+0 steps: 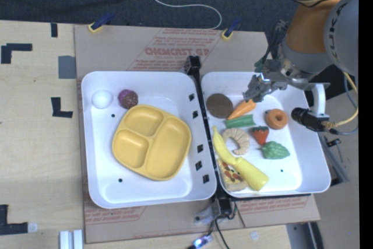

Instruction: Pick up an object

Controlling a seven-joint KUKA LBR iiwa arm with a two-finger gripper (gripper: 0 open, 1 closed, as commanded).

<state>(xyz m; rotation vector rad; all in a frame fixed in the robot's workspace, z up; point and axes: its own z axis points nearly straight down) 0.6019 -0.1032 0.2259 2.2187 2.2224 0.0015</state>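
The carrot (245, 107), a smooth orange plastic cone with a green stub, lies tilted in the right bin (309, 172), just above a green pod (239, 122). The claw (257, 89) hangs right over its thick end; whether it is spread or closed, I cannot tell. Nearby sit a glossy doughnut (275, 119), a brown disc (219, 104), a yellow banana (240, 162). The left bin (102, 181) holds a yellow sectioned plate (151, 141).

right bin (303, 178) crowded at its left, bare floor at right, yellow plate (152, 141) filling left bin (93, 183)
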